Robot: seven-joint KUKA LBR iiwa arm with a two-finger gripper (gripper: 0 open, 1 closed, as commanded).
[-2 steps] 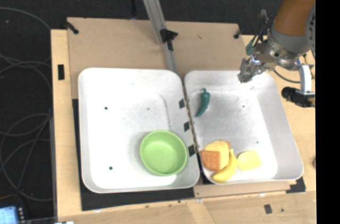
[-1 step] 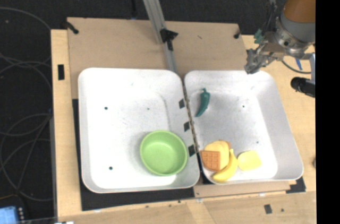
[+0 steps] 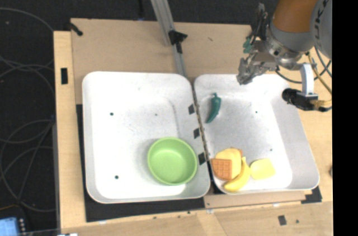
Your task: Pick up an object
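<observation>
The gripper [image 3: 246,75] hangs over the far edge of the right bin [image 3: 282,128], nothing visible between its fingers (whether they are spread or closed I cannot tell), so the task looks to be at the approach step. The nearest candidate is the teal pepper [image 3: 213,108] by that bin's left wall, while a waffle [image 3: 222,167], banana [image 3: 240,178] and lemon [image 3: 262,169] crowd the near edge. The next move calls for a descent toward the pepper; the bin's middle offers open room, though the wall beside the pepper leaves little clearance.
</observation>
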